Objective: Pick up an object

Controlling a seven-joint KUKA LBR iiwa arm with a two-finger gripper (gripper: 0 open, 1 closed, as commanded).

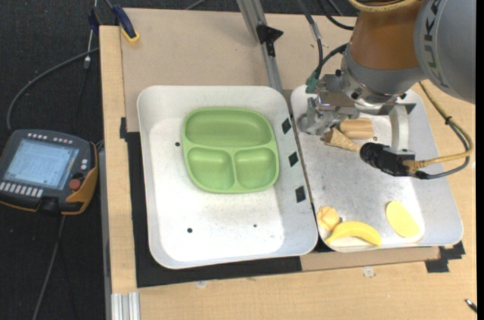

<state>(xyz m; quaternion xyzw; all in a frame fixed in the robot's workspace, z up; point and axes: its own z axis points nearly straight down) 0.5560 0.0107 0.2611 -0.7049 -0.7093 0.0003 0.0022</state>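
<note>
Two shallow white bins sit side by side on a tan wooden bench (189, 46), as seen from the single overhead camera.

Left white bin (162, 235): holds one light green plastic divided plate (229, 149) with three compartments, one long section at the far side and two smaller ones nearer the camera. The plate lies flat, roughly in the middle of the bin, slightly toward the far half.

Right white bin (348, 190): holds several small items. A yellow toy banana (354, 233) lies at the near edge, just beside a small pale peach-coloured lumpy piece (327, 217) on its left. A flat yellow oval piece (403, 219) lies to the right of the banana, near the near right corner. A tan, cone-shaped wooden-looking object (350, 135) lies at the far half of the bin, directly under the wrist.

Grey arm with orange band (397, 1): enters from the right and hangs over the far half of the right bin. Its two-finger gripper (321, 114) is low over the bin's far left area, beside the tan cone. Whether the fingers are spread or closed cannot be told; nothing is visibly between them.

Off the bench, left: a grey handheld control pendant with a screen (45, 171) rests on the dark floor.
</note>
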